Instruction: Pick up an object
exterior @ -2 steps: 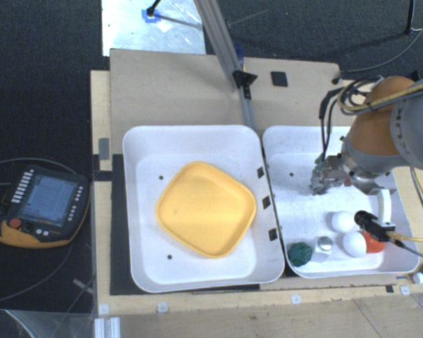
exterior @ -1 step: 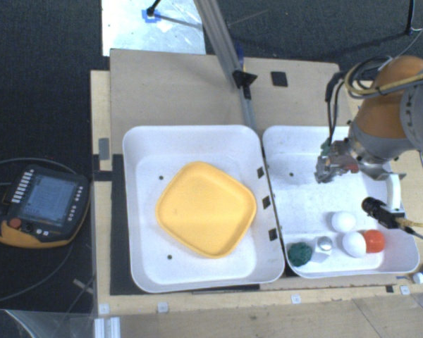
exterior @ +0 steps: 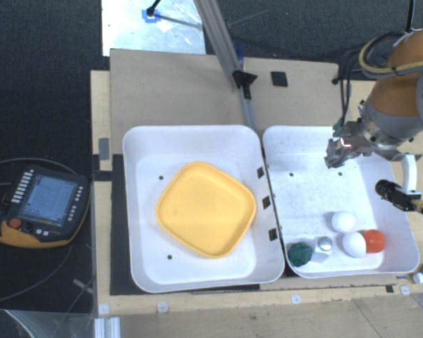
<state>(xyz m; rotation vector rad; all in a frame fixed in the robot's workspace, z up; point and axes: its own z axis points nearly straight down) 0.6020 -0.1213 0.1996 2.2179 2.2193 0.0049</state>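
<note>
My gripper hangs over the back right part of the right bin, with nothing seen between its fingers. Along the front of that bin lie two white balls, an orange-red ball, a dark green round object and a small silvery object. All of them are well in front of the gripper. A yellow square plate fills the middle of the left bin.
A teach pendant lies on the floor to the left of the bench. A metal pole slants down to the gap behind the two bins. The back half of the right bin is bare floor.
</note>
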